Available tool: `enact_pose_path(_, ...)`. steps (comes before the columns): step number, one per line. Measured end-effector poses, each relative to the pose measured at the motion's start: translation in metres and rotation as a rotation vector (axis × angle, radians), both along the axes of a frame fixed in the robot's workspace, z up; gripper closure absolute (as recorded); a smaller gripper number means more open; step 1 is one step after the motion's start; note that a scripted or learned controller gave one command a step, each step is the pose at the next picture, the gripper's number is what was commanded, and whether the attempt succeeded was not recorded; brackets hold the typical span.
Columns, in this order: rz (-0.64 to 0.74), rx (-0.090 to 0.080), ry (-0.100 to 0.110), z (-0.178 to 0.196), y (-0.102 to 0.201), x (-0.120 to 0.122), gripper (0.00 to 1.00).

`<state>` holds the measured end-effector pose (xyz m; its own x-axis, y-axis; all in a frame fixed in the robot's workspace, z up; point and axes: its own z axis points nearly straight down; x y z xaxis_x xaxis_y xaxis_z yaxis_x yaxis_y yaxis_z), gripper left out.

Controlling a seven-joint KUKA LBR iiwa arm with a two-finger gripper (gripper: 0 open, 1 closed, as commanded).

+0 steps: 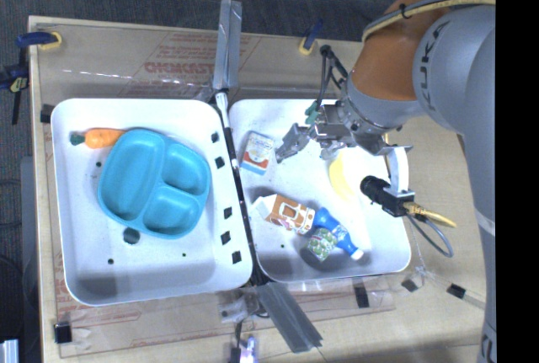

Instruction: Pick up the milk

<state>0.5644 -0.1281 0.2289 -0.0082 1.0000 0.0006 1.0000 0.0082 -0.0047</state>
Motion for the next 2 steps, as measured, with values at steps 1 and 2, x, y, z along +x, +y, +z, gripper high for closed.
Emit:
enact_pose_path(1, -0.156, -0.001, -0.001, -0.138, -0.02, -0.043, 0.0)
enact_pose_path(2, -0.228, -0.001, -0.004, -0.137, 0.009, -0.088, 0.0)
